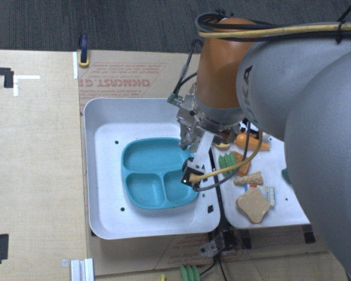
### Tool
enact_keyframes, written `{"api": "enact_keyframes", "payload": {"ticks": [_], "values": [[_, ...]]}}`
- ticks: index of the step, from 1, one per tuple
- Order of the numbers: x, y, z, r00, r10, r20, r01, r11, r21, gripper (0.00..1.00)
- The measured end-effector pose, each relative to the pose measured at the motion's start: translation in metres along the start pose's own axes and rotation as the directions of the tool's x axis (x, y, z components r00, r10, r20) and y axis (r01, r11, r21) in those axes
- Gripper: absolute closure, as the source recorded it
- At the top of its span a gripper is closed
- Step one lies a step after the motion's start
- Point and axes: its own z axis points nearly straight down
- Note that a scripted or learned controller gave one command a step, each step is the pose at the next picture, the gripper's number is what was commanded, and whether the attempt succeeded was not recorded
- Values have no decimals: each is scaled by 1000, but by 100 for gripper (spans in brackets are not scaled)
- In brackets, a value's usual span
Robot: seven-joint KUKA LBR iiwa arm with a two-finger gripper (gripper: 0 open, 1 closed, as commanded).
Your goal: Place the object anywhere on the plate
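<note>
Dark carpet (105, 10) lies beyond a pale wooden bench (35, 186) patched with cardboard, where two white bins sit side by side. A teal divided plate (146, 180) fills the left bin (99, 174), and nothing lies on it. The gripper (189, 140) hangs over the plate's right edge; I cannot tell whether it is spread, closed or carrying anything. Toy food lies in the right bin (281, 209): a bread slice (253, 205) at the near side, a carrot (248, 142) farther back. Either looks light and stiff. I would pinch the bread across its flat faces and the carrot across its thick middle.
</note>
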Motion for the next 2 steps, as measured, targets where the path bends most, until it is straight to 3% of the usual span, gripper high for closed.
{"api": "enact_keyframes", "payload": {"ticks": [1,2], "values": [[0,0,0,1000,1,0,-1,1000,0,0],[-1,1,-8,1000,-5,4,5,1000,1,100]]}}
